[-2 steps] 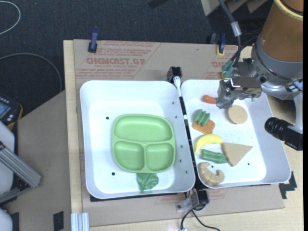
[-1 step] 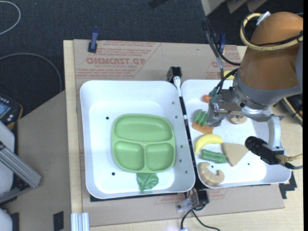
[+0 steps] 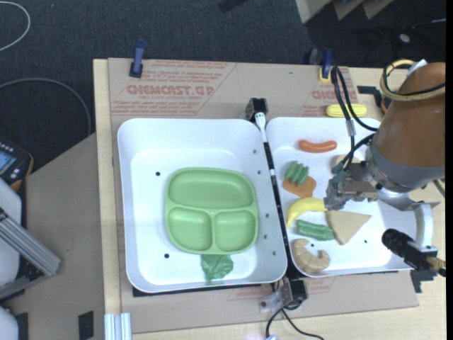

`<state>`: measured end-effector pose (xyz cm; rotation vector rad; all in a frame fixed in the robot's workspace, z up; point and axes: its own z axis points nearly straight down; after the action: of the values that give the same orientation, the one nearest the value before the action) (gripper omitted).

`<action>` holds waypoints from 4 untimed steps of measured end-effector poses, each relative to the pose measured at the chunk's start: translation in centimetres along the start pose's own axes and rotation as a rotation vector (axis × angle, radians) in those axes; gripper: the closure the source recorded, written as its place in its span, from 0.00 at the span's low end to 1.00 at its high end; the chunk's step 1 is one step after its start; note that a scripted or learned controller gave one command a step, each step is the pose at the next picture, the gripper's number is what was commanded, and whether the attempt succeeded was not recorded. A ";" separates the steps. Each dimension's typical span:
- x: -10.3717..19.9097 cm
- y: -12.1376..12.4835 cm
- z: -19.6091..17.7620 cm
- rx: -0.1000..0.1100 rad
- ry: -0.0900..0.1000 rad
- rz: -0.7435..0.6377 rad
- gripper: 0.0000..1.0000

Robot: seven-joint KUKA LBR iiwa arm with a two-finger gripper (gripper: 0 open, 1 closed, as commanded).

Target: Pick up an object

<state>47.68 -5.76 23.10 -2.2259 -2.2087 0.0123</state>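
step: reaching into right bin [image 3: 368, 257], nothing lifted | gripper [image 3: 340, 193]: low over banana [image 3: 306, 208] beside cheese wedge [image 3: 348, 225]; open or closed, cannot tell | target: banana, near-left of right bin | next: judged, drop squarely, close, lift

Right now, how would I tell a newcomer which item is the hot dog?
Look in the right bin, at its far end. The hot dog lies there alone, a slim orange-red sausage, unlike the green and yellow pieces nearer the middle.
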 end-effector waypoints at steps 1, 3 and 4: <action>9.8 0.1 2.1 -0.003 0.006 -0.018 1.00; 5.6 0.0 -9.7 -0.004 0.001 -0.003 1.00; 12.5 0.0 -7.9 -0.004 0.004 -0.015 1.00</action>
<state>47.85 6.80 31.03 -2.2098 -2.2253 0.0037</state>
